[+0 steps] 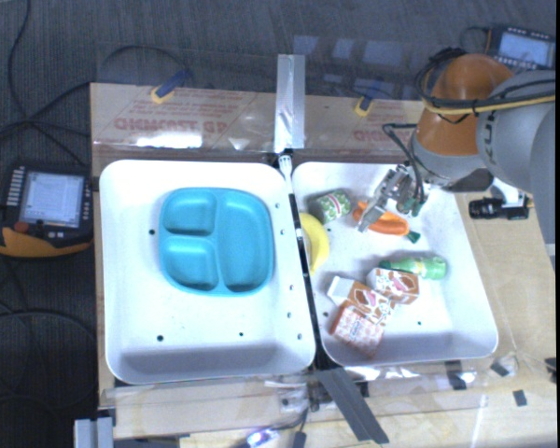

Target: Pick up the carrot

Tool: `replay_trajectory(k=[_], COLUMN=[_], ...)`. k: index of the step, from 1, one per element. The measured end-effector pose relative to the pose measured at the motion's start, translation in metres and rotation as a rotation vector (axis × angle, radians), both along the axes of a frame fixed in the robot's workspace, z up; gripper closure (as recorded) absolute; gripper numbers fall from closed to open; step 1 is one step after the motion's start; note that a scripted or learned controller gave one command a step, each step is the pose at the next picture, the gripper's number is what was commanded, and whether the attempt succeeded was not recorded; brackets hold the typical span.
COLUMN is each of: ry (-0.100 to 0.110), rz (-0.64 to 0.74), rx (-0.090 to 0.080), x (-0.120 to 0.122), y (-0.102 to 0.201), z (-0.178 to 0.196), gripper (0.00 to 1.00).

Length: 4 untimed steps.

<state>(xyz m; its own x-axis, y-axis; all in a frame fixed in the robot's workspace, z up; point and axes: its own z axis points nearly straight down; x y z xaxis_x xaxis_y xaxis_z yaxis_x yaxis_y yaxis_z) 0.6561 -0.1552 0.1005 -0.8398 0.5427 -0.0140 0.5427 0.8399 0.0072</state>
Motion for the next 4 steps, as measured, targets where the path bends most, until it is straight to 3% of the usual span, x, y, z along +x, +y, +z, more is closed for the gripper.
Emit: replay_trajectory(k=[1, 2, 3, 4], ry=[0.005, 0.009, 0.014, 0.004], rz=[0.063, 0.063, 0.295, 0.443], rx=[0.009, 0.003, -0.003, -0.012], x=[-0.001, -0.003, -0.091, -0.034], y=[-0.060, -0.063, -0.069, -0.065], z=[-0.011, -0.012, 0.068, 0.008], gripper=[1.00, 0.00, 0.00, 0.00])
